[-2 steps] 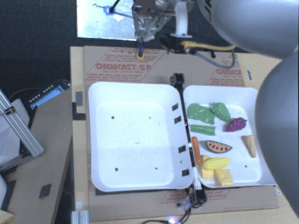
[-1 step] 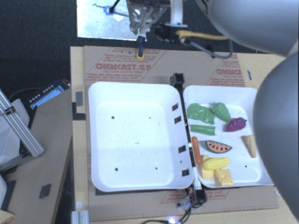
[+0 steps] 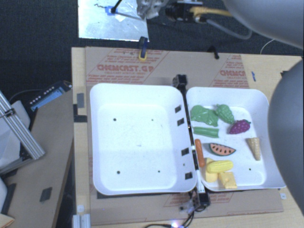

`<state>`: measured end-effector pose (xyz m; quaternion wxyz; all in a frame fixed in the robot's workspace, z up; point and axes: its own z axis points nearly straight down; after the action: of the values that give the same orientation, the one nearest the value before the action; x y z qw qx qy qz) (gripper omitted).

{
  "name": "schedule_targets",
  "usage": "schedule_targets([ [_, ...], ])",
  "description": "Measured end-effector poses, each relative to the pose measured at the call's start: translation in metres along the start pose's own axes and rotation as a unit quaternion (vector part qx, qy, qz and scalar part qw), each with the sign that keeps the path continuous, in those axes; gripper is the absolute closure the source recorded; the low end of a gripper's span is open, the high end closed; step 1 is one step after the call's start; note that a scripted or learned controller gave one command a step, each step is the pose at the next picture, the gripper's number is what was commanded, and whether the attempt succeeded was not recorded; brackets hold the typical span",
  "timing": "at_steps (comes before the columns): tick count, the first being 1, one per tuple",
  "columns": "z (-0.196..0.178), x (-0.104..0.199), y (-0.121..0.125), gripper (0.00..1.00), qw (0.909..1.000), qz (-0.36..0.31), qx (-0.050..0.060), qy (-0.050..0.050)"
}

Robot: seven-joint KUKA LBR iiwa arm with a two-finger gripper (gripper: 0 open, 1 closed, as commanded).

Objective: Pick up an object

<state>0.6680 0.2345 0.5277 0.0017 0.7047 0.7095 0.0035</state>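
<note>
The toy foods all lie in the right bin (image 3: 260, 98), in the right half of the picture. Near its top sit a green leafy piece (image 3: 204, 114) and a bumpy green piece (image 3: 225, 113), just beside each other. A bunch of purple grapes (image 3: 240, 126) is to the right of them. Below the leafy piece lies a long green pod (image 3: 205, 132). Under that is a slice of watermelon (image 3: 222, 149), red with a green rind. A tan ice cream cone (image 3: 254, 147) lies by the bin's right side, with its point down. An orange carrot (image 3: 200, 153) lies along the bin's left wall. At the bottom are a yellow corn cob (image 3: 219, 166) and a pale yellow block (image 3: 228, 180), close together.

The left bin (image 3: 95, 127) sits right next to it in the middle of the picture. Both bins rest on a brown cardboard sheet (image 3: 123, 68) with red letters. A small blue and yellow clamp (image 3: 143, 49) sits at the sheet's top edge.

The gripper (image 3: 152, 4) is up at the top of the picture, over a shiny metal plate (image 3: 109, 13), well away from the toy foods. It looks blurry, and I cannot tell if it is open or shut. Nothing can be seen in it. The big grey arm (image 3: 285, 141) covers the right side of the picture.
</note>
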Motion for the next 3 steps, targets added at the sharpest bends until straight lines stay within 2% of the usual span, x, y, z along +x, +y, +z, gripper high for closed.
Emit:
schedule_targets([
  [1, 0.085, -0.006, 0.0, 1.0, 1.0, 0.003, 0.006, -0.003],
  [3, -0.009, 0.0, 0.0, 1.0, 1.0, 0.0, 0.0, 0.0],
])
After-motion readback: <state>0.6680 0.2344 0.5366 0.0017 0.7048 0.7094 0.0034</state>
